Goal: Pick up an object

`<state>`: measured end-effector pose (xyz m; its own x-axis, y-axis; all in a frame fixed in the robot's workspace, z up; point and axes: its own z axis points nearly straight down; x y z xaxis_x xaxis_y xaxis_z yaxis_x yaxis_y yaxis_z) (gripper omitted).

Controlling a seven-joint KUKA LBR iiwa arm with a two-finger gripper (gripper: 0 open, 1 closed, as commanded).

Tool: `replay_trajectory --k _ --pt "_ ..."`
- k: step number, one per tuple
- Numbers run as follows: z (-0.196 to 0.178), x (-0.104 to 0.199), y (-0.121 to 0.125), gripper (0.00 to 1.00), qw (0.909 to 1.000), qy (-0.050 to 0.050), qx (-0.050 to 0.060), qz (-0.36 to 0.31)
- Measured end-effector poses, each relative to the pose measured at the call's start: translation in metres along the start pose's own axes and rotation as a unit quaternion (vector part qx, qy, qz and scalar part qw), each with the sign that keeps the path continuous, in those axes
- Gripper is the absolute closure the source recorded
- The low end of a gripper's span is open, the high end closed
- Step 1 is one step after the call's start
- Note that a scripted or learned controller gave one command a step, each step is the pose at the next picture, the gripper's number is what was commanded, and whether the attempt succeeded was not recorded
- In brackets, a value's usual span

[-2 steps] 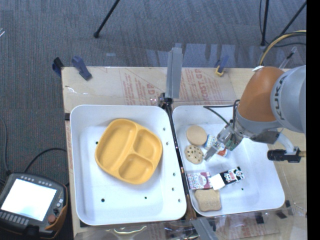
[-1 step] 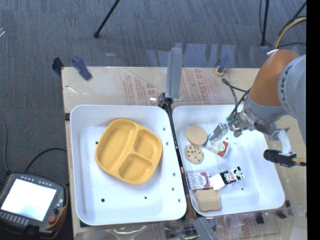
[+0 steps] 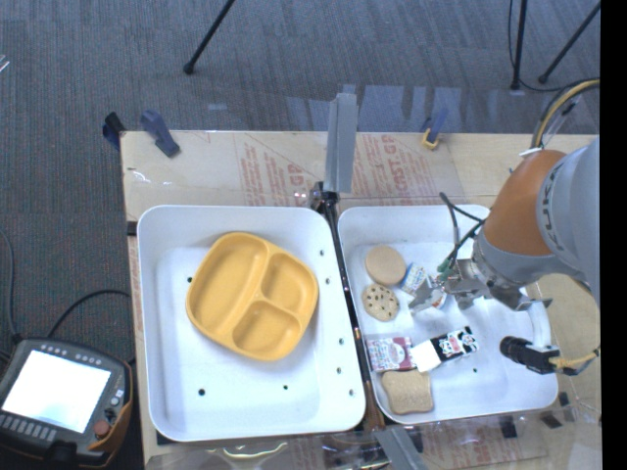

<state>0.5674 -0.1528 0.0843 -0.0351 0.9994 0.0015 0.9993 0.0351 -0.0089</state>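
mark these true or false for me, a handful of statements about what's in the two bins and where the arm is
1. The yellow divided plate lies in the left bin. True.
2. The slice of bread lies in the left bin. False: it lies near the front edge of the right bin.
3. The chocolate chip cookie lies just in front of the plain round cookie. True.
4. The gripper is over the left bin. False: it is low over the right bin, beside the cookies.
5. The small cartons stand stacked on the plate. False: they lie in the right bin, behind the bread.
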Motion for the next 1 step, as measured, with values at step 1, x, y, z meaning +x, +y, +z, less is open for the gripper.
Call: replay_trajectory --k 1 --pt "-0.003 -0.0199 0.0218 0.0 0.9977 0.0 -0.003 0.067"
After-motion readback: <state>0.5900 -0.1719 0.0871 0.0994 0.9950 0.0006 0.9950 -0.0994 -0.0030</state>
